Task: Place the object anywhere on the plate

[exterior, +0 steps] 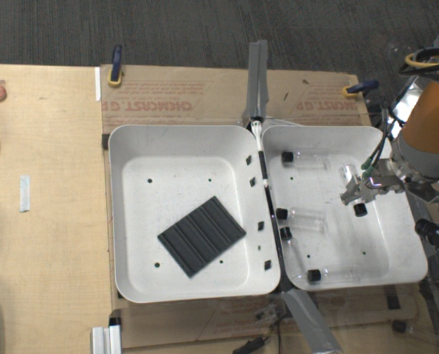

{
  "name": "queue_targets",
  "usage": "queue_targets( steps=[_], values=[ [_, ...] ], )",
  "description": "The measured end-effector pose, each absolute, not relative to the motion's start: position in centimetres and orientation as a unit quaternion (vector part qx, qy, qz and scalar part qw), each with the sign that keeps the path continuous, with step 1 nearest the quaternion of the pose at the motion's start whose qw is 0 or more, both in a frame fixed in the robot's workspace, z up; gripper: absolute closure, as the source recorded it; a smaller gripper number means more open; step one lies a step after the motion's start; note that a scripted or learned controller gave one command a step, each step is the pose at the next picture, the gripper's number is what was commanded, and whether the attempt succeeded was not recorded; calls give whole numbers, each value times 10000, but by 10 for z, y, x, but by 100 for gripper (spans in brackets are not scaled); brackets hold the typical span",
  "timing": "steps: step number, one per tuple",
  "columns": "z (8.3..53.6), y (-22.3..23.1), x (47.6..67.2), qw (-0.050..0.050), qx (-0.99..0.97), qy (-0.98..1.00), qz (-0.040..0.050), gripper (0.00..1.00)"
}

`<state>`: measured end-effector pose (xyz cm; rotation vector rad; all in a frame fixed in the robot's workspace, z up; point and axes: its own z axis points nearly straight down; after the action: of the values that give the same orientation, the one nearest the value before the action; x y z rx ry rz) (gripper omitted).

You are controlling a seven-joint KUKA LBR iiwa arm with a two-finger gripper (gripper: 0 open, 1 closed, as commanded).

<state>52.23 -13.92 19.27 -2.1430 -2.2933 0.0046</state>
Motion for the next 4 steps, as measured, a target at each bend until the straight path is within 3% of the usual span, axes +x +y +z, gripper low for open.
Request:
queue_targets(
  steps=[1,2,3,4],
  values=[
    [210,-70,483,14,-7448,-6673,17,100],
    [190,0,534,9,-7192,-6948,22,100],
    [190,69,515,14,-6340,-7733,23,100],
    [289,98,545,-1,-5717,-8204,16,100]
  ],
)
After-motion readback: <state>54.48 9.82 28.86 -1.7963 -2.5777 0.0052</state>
